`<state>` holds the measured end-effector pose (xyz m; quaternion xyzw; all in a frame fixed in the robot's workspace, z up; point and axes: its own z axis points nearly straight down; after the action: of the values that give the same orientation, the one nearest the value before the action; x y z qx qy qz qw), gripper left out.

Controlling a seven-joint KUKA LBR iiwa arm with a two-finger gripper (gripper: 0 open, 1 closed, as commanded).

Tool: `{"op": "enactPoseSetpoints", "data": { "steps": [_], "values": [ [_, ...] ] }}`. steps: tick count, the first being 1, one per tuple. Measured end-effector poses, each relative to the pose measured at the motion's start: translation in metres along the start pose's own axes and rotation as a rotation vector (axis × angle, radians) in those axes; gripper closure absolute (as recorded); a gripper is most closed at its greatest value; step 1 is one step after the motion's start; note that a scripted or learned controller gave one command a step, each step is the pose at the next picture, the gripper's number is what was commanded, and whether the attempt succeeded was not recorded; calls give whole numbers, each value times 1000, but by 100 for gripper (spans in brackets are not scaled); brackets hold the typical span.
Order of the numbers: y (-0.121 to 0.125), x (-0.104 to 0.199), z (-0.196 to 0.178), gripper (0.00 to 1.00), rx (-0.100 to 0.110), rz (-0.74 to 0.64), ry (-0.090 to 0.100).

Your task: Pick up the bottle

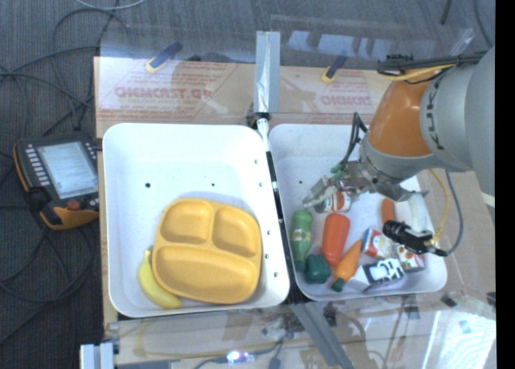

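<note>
Over the right bin (438,279) my pincer (331,193) hung low, its fingers spread apart with nothing between them, just above the upper end of the cluster of toys. Below it the orange bottle (335,234) lay on the bin floor, between the green bottle (302,236) on its left and a small carton (376,243) on its right, with a carrot (348,263) just beside its lower end. Across the divide, the left bin (129,166) held a yellow divided tray (211,250) turned upside down, with a banana (154,285) tucked under its lower left edge.
</note>
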<state>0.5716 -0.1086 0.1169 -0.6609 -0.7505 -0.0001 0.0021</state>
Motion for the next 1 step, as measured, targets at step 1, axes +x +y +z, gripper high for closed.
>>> {"op": "enactPoseSetpoints", "data": {
  "steps": [1],
  "values": [
    [-57,17,26,0,-22,9,-10]
  ]
}}
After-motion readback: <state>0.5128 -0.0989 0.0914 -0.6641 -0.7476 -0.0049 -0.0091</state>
